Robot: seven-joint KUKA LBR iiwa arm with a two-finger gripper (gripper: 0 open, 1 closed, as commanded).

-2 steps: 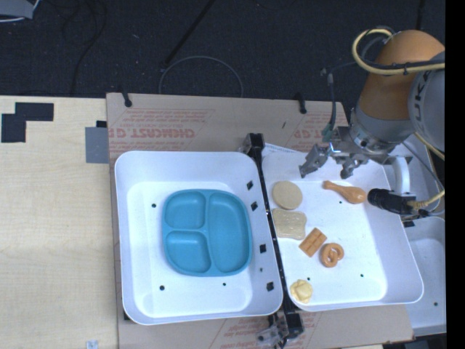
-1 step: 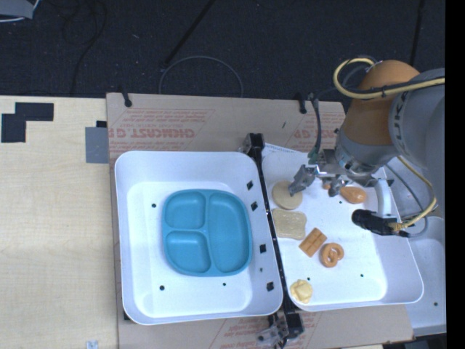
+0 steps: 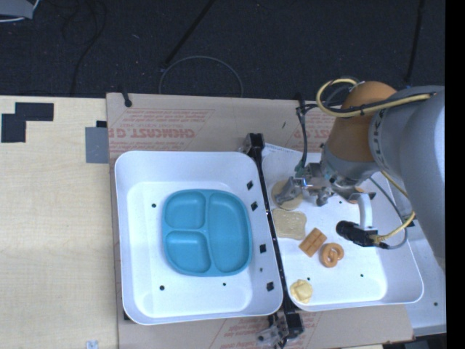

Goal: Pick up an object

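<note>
1. The gripper [image 3: 296, 187] hangs low in the right bin [image 3: 396, 286], near its upper left corner; its finger state is unclear.
2. A pale flat food piece [image 3: 290, 224] lies just below it.
3. A pretzel [image 3: 332, 254] lies farther off.

The bench [image 3: 51, 217] bears cardboard [image 3: 182, 122] under two white bins: left bin [image 3: 138, 173], right bin [image 3: 392, 282] beneath the jaws.

The grey arm [image 3: 410, 133] reached in from the right, its orange band [image 3: 356, 126] sitting just above the wrist. The wrist bent downward and leftward, carrying the gripper [image 3: 290, 193] low at the upper left of its reach. Yellow and black cables looped around the wrist.
</note>
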